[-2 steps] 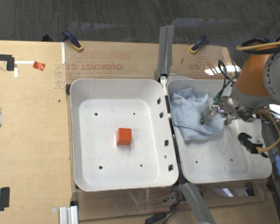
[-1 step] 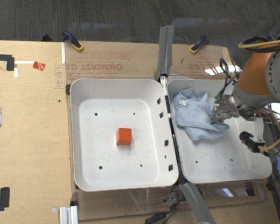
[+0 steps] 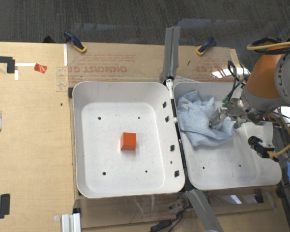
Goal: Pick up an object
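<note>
**Arm reaches into cloth-filled bin while red block sits alone next door**

Two shallow white bins sit side by side on the bench, seen from above at a slant. Nearest the camera is the front rim of the left bin, which holds one orange-red block, resting flat a little below the middle of the bin floor and well apart from every wall. The right bin holds one crumpled pale-blue cloth, bunched in its upper left part against the divider between the two bins.

One grey arm with an orange band enters from the right. Its gripper is low over the cloth's right edge, touching or just above the fabric; whether its tips are spread or pressed together cannot be told at this angle, and no cloth can be seen pinched between them.

Behind the bins lies one brown cardboard sheet with printed lettering, fixed by two clamps with blue and yellow handles: one at the left, one at the right. One small red tag lies on the wooden bench far to the left.
</note>
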Robot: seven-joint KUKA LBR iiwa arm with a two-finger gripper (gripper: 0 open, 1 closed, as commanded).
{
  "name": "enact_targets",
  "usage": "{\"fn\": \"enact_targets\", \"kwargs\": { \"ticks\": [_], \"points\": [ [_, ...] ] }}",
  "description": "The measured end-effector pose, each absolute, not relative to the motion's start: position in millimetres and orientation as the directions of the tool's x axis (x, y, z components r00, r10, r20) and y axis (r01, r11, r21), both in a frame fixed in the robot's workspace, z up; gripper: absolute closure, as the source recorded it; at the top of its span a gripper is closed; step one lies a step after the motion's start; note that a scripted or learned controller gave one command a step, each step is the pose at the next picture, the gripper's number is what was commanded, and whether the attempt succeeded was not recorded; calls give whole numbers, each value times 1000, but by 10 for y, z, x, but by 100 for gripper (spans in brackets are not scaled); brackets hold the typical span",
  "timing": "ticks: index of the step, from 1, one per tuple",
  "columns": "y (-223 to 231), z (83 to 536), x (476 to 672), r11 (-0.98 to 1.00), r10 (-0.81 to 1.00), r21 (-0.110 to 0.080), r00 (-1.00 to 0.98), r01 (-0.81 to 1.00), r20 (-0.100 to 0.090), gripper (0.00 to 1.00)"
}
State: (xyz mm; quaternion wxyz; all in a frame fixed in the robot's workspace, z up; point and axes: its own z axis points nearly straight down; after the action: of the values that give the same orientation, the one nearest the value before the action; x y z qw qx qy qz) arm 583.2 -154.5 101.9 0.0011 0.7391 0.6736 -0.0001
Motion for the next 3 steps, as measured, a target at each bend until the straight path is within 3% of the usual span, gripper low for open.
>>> {"fn": "enact_targets", "kwargs": {
  "ticks": [1, 2, 3],
  "points": [
    [-933, 922, 6229, 25, 1000, 1, -25, 1000, -3, 0],
    [-940, 1011, 6227, 25, 1000, 0, -25, 1000, -3, 100],
    [-1094, 923, 6449, 117, 993, 0, -117, 993, -2, 100]
  ]
}}
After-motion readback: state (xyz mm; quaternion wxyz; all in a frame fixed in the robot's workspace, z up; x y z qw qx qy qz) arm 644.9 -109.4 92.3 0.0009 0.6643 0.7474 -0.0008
